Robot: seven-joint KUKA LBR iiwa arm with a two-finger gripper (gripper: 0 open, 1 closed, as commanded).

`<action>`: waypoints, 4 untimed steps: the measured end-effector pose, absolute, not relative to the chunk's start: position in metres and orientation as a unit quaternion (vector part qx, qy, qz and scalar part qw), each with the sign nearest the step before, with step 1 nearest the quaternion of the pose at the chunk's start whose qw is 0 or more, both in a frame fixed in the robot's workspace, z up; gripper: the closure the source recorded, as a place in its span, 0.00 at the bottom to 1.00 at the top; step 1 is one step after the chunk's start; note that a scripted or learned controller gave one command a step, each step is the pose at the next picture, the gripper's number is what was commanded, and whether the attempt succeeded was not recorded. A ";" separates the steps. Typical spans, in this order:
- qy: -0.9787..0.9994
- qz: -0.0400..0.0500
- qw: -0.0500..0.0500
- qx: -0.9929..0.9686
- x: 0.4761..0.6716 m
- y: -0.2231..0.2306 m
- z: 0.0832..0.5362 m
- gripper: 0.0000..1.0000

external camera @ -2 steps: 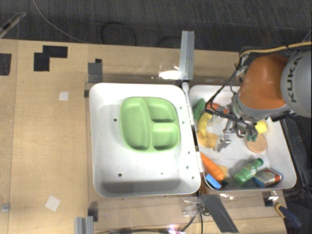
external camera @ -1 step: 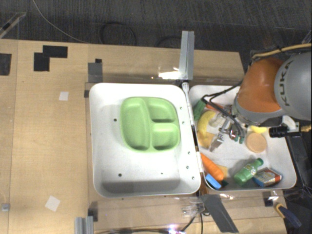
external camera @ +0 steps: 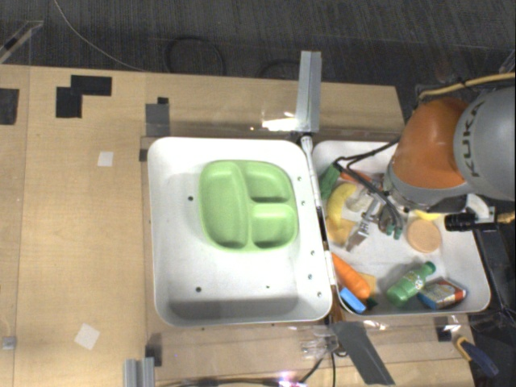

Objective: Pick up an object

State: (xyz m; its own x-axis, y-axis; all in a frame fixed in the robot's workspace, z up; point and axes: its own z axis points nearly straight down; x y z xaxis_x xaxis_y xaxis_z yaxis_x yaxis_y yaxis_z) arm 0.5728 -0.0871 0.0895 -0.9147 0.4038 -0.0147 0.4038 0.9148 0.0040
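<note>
Overhead view of a bench w/ two shallow white bins side by side. Grey KUKA arm w/ orange band reaches in from the right and hangs over the right bin, likely because that's where all the loose pickable items sit. Its gripper is low in that bin, angled down-left; the view doesn't show whether it's apart or together, nor anything held.

Just left of the gripper, close to touching: a yellow item, prob. a toy banana, partly hidden by cables. Its nearness suggests it's the pick target, though I can't be sure. Further left, against the bin wall, a green object. Right of the gripper, near it: a tan round disc, lying flat. Below the gripper: an orange carrot-shaped toy, a blue piece at the bin's lower edge, a green bottle on its side, and a small red-blue box beside it.

Well left of the gripper, the left bin holds a green divided tray, set flat near its middle, apart from the clutter.

No pick looks completed yet.
</note>
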 end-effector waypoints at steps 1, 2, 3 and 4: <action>0.965 0.002 0.007 0.261 0.567 -0.094 0.089 0.00; 0.949 0.001 0.006 0.314 0.589 -0.154 0.088 0.00; 0.934 0.001 0.007 0.357 0.547 -0.130 0.090 0.00; 0.921 0.001 0.006 0.388 0.613 -0.180 0.102 0.00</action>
